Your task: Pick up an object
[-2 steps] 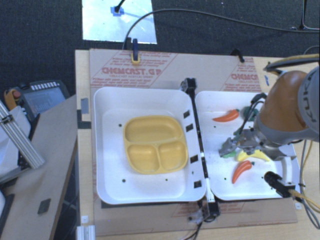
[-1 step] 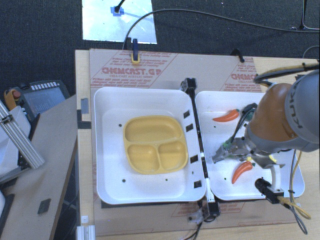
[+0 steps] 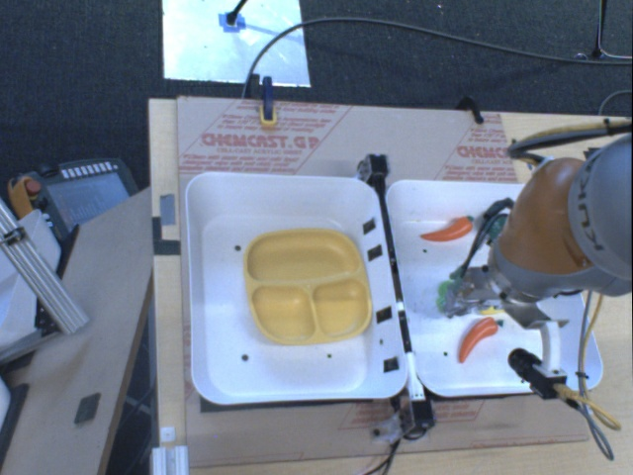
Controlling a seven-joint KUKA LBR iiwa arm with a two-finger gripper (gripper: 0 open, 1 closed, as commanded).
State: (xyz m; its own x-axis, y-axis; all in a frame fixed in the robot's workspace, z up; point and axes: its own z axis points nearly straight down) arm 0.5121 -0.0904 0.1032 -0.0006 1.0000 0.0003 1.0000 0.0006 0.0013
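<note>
A: Where's the gripper (image 3: 457, 298)?
B: Low in the right bin (image 3: 425, 265), over a small green thing (image 3: 447, 291); grip unclear.
A: Nearby?
B: Two orange, curved, pepper-like pieces: one (image 3: 477, 336) just beside, another (image 3: 447, 230) farther up.

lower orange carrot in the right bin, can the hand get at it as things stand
Probably yes. The lower orange carrot lies bare on the right bin floor with nothing on top of it, and the hand hangs just beside it, over a small green thing.
</note>
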